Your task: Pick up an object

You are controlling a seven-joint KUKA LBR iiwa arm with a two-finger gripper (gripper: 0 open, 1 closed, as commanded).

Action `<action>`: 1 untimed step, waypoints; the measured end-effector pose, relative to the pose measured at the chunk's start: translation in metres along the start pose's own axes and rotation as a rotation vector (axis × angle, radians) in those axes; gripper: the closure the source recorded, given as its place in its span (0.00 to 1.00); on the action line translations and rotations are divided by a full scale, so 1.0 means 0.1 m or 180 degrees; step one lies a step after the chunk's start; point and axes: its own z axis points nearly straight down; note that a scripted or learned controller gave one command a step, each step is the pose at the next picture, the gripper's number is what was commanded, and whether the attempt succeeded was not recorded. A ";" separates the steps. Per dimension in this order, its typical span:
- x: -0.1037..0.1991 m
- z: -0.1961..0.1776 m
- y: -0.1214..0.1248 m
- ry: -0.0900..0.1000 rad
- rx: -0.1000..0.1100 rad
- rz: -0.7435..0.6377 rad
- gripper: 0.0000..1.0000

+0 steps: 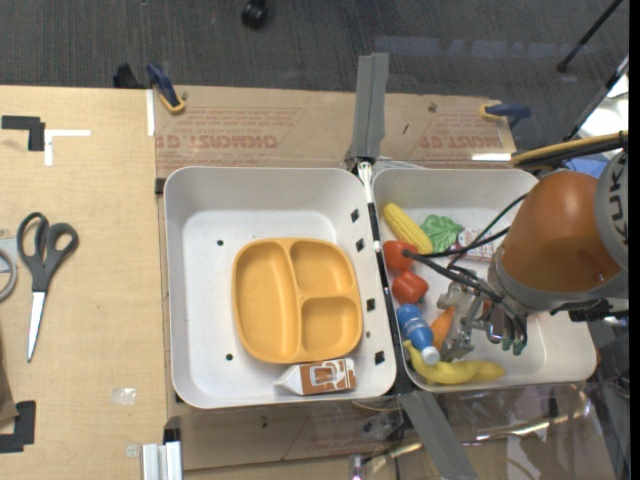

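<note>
I have the tool (pixel 462 340) low in the right bin (pixel 560 368); I cannot tell its grip state. The banana (pixel 462 372) lies just below it, long axis along the bin's near wall.

The arm's orange band (pixel 555 233) covers much of the right bin (pixel 470 176), hiding that bin's floor at the frame's right. The tool (pixel 470 340) sits in a tangle of cables, and its fingers cannot be made out. A green toy (pixel 441 232) is partly behind cables. The banana (pixel 458 372) lies partly under the tool. The scissors (pixel 42 268) touch an object cut off by the left edge.
</note>
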 end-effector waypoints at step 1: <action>0.03 0.02 0.00 0.0028 0.0009 0.0622 0.00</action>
